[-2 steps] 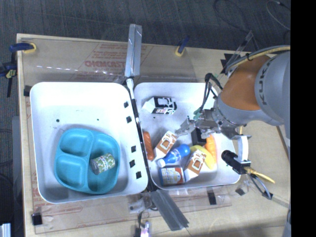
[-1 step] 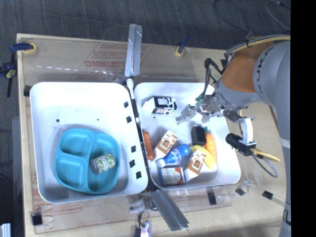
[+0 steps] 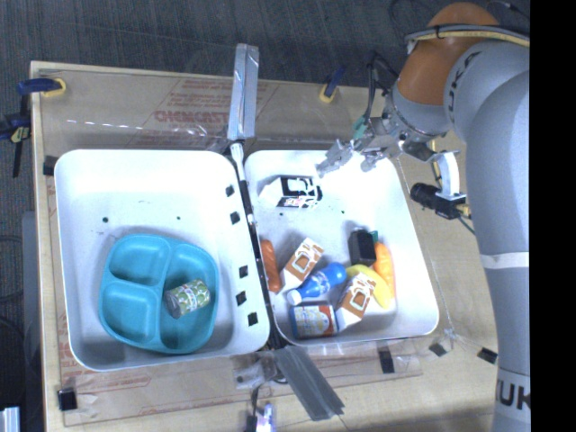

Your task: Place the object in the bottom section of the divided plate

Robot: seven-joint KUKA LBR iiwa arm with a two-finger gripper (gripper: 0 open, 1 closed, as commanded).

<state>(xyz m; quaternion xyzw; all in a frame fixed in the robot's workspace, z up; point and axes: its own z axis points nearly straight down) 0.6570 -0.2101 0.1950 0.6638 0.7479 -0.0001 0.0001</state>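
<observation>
Dark grey carpeted floor (image 3: 135,16), pale wooden bench (image 3: 117,84), clear plastic sheet taped on top

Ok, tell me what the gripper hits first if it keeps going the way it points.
The gripper points toward the view's left and down over the right bin's far end. On that line it would probably meet the black-and-white packet first, though depth is unclear from one view.
</observation>
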